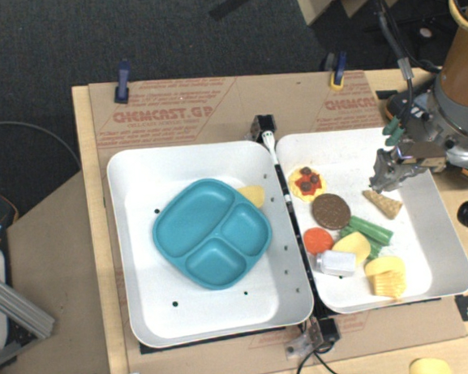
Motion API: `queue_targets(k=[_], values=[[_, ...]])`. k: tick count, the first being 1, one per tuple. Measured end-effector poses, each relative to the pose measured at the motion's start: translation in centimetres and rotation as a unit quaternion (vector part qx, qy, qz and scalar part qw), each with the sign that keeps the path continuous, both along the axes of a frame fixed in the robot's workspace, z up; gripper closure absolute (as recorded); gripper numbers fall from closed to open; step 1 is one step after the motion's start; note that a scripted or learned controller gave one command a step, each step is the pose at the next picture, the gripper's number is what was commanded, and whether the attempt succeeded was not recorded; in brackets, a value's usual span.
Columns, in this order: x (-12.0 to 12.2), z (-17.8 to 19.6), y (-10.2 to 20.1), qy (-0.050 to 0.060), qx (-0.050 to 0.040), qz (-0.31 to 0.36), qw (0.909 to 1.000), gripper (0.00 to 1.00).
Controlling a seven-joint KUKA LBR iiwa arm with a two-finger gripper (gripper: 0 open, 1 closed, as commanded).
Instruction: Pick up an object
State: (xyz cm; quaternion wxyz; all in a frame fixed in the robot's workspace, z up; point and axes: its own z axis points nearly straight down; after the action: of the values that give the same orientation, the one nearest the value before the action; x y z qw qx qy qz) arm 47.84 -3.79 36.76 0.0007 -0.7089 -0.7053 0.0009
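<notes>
- Starting at the left: the left bin (134, 256) carries a blue divided plate (212, 233), and a small yellow piece (252, 194) peeks out at the plate's far right edge. It's a wide, stiff, slick plate, which I'd call a poor pick for two narrow fingers.
- Over the divider into the right bin (437, 270), and here's the crowd of toy food: a small pizza (307, 181) at the far left, a brown cookie (331, 211) just nearer, an orange-red piece (317, 239) below that, and a white wrapped block (337, 263) touching a yellow lump (352, 246).
- A green stalk (371, 231) lies slantwise beside them, and a ridged yellow piece (387, 277) sits nearest of the lot.
- Now the likely target: the tan wedge (383, 202), lying flat and a little apart from the pile, toward the right of the bin.
- My read is that it's light, rigid plastic, not fragile but smooth, so it could squirt out of a pinch. Best taken across its short width, near the thick end.
- And there's the gripper (390, 178), hanging low just at the wedge's far end, arm coming in from the right.
- The jaws point down at the bin floor; whether they're spread or closed I cannot tell from up here. Nothing is visibly between them, so no hold yet.
</notes>
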Motion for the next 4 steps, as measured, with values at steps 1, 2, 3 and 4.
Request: queue_targets(k=[1, 2, 3, 4], values=[[0.1, -1.4, -1.2, 0.000, 0.0002, 0.001, 1.0000, 1.00], [0.1, 2.2, 8.6, -0.004, 0.0013, 0.007, 1.0000, 1.00], [0.1, 6.1, 16.9, -0.004, 0.0019, 0.007, 1.0000, 1.00], [0.2, -6.9, 11.6, 0.006, -0.0019, -0.001, 1.0000, 1.00]])
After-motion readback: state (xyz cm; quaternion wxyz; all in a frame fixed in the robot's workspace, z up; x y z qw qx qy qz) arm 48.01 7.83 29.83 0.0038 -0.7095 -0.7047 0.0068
